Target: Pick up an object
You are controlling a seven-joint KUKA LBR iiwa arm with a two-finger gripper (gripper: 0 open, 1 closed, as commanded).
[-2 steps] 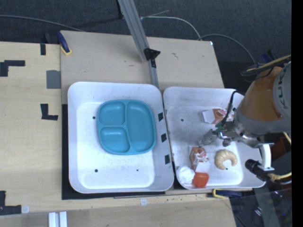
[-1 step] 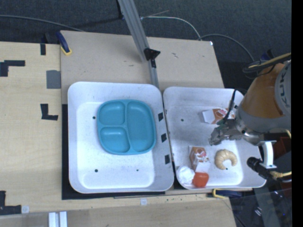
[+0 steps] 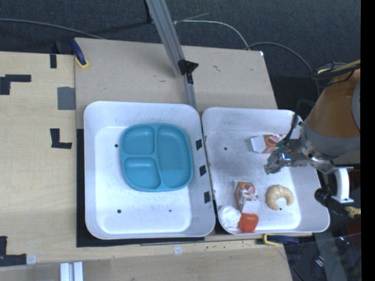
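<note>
Red round item at the near edge of the right bin, touching a white lump toward the near-left corner. Just behind these, a small carton, upright or slightly tilted; cannot tell which. Beside it toward the right edge, a croissant, apart from the carton. Further back, nearer the far-right corner, a torn packet, red and white, lying flat.

Gripper low over the bin floor between packet and croissant, just beside the packet's near side, touching neither as far as can be seen. Released or clenched: cannot tell at this slant. Nothing seen in its grasp. Arm reaching in over the right edge.

Step judged: approach and descent, grasp not yet made. No object lifted.

Next move calls for: settling on one target (packet or croissant the closest candidates), centring over it, then closing and raising. Packet flat and thin, likely to slip; croissant offers more bulk.

Left bin holding a blue divided plate, central, well apart from the gripper.
</note>
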